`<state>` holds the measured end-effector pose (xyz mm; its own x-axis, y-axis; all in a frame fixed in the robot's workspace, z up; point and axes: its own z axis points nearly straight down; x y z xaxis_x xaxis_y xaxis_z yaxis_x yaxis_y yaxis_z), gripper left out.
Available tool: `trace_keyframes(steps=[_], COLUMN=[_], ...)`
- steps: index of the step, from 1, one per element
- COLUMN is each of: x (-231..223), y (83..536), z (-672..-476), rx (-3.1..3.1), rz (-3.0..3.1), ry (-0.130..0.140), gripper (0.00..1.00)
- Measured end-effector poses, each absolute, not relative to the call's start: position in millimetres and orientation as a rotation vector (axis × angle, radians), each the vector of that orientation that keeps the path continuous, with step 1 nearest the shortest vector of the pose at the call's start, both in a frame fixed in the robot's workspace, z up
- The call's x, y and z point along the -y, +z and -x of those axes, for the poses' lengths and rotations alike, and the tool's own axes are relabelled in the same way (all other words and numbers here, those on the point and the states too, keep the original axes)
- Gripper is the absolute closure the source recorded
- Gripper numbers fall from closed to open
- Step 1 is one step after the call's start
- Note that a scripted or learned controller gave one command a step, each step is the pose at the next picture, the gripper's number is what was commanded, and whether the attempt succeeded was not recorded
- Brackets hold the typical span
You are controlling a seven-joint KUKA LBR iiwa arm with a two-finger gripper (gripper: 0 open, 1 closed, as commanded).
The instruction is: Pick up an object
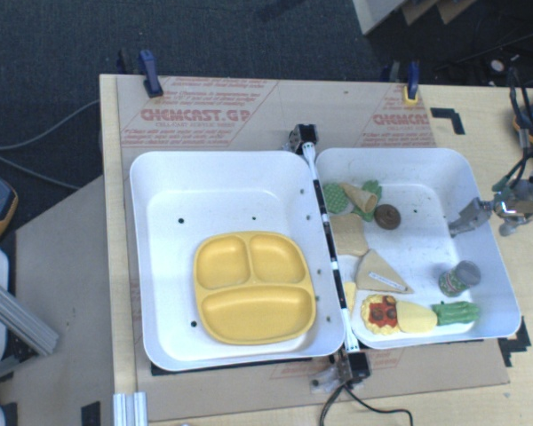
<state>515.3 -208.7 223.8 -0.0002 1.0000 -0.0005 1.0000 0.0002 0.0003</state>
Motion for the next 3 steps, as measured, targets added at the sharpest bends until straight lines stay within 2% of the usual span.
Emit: trace_keyframes(steps=[1, 2, 3], x=[218, 108, 128], y=[96, 85, 85], z=[-513.6, -619.5, -644.7], rx=[-2.224, -2.235, -2.221], rz=[-2.217, -2.203, -2.215], ry=[0.004, 0.011, 0.003], gripper=[0.00, 0.00, 0.00])
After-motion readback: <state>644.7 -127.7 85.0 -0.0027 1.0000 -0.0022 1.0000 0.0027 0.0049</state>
